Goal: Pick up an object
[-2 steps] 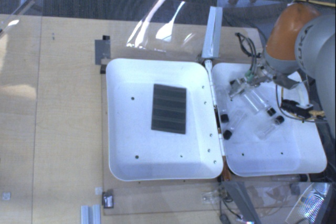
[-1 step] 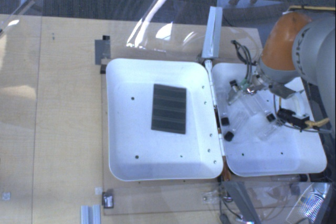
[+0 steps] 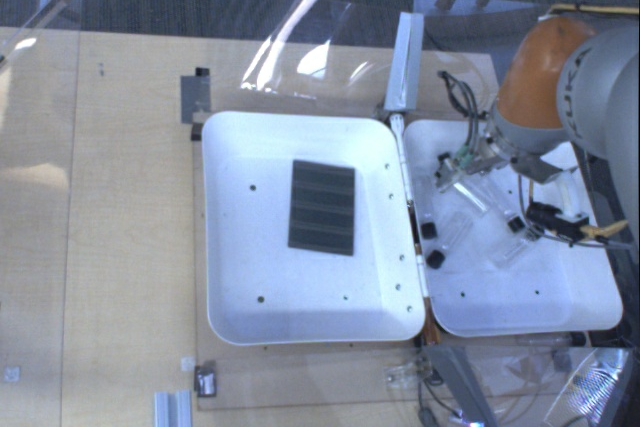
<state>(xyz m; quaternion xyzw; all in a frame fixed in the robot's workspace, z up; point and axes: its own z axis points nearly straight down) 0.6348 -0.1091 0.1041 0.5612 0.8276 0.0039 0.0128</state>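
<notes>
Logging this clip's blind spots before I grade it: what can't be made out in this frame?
- End effector, camera view: small and cluttered by cables against the right bin; its state is unreadable.
- Clear objects in the right bin: transparent on white, outlines blurred, count uncertain.
- Two small black pieces by the divider: too small to identify.
- Right bin's far corner: covered by the arm.
- Dark ribbed block, left bin: material unclear.

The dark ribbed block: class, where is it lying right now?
In the camera view, the dark ribbed block lies flat near the middle of the left bin, well left of the gripper over the right bin.
</notes>
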